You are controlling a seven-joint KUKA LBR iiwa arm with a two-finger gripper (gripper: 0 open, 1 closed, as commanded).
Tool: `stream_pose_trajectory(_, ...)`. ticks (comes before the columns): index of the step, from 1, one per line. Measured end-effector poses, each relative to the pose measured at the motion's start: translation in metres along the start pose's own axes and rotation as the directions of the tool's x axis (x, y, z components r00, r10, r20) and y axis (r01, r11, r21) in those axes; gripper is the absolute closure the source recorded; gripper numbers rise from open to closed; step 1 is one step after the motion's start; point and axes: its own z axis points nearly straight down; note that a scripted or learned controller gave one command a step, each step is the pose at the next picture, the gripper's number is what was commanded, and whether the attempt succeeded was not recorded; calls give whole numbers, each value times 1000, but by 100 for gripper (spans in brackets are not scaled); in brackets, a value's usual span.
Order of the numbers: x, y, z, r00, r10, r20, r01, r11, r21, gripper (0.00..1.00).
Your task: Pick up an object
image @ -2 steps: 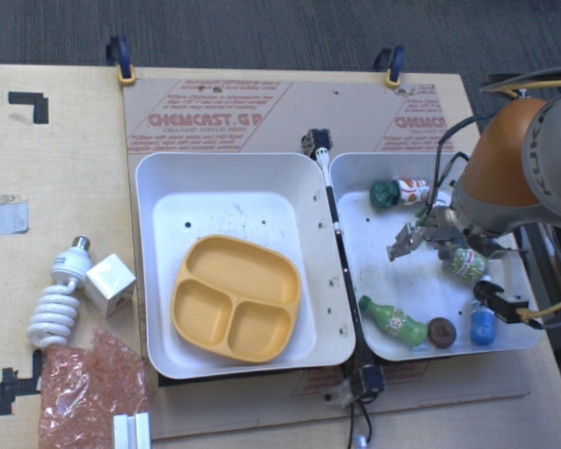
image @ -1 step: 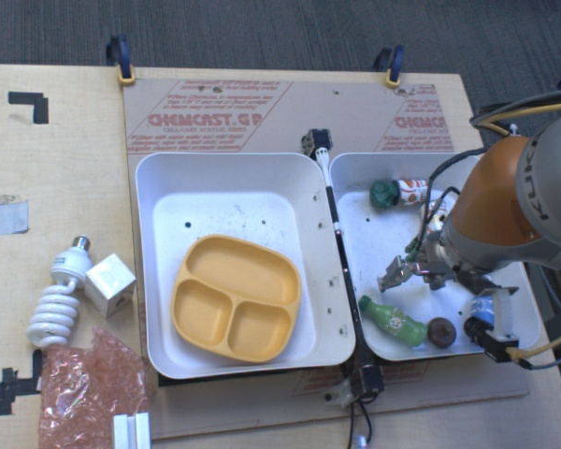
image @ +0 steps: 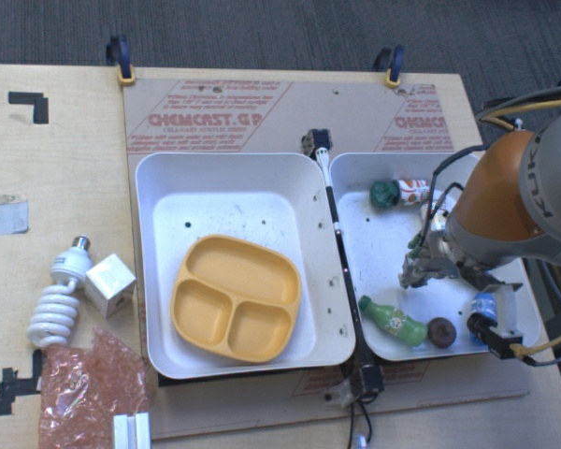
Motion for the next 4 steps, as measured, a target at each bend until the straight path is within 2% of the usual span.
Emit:
stream_pose_trajectory(1, 33, 44, -90, 1000, -6, 0, 6, 1000, 1, 100)
stream_pose_trajectory(2, 33, 44, -90, 1000, -6, 0, 6, 1000, 1, 0)
stream_pose_trajectory(3, 8, 35, 10, 1000, -2, -1, 2, 1000, 3, 0)
stream_pose_trajectory(4, 7, 36, 0, 1000, -1, 0, 1, 1000, 1, 100)
